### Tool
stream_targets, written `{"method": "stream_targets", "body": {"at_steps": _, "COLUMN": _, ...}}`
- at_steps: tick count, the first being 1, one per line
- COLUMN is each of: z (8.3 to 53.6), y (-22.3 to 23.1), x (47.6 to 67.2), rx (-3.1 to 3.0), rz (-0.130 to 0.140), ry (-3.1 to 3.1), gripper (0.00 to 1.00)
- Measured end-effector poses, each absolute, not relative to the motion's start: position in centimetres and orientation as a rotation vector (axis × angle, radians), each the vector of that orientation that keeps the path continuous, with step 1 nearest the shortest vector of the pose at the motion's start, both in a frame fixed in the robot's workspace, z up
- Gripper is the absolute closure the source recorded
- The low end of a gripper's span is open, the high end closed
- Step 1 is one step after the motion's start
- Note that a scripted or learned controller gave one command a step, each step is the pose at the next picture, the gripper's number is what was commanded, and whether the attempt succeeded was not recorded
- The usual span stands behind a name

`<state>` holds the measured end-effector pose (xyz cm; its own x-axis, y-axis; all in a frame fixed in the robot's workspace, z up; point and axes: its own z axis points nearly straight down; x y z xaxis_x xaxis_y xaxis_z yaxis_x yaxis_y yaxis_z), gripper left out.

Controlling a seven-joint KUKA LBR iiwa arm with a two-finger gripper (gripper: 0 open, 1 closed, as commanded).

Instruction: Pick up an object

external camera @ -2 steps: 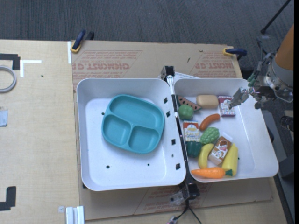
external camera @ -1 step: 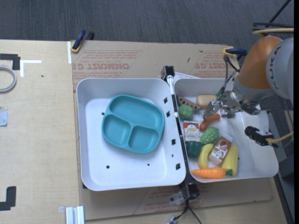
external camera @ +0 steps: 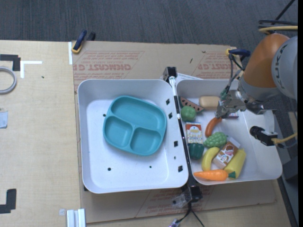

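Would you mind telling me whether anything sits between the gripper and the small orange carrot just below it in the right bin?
Nothing visible does. The gripper sits directly over the upper end of the small carrot, with bare bin floor around that end; the green grapes lie beside its lower end.

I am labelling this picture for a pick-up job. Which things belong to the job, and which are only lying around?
Part of the job:
- gripper, over the right bin
- toy food in that bin: chili pepper, banana, carrot, grapes, corn cob

Just lying about:
- blue divided plate in the left bin
- clamp on the cardboard
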<state>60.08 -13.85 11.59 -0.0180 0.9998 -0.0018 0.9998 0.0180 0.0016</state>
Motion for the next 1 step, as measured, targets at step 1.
{"method": "stream_targets", "body": {"at_steps": 1, "z": 11.59, "y": -13.85, "x": 60.08, "rx": 2.200, "rz": 0.000, "ry": 2.240, "gripper": 0.00}}
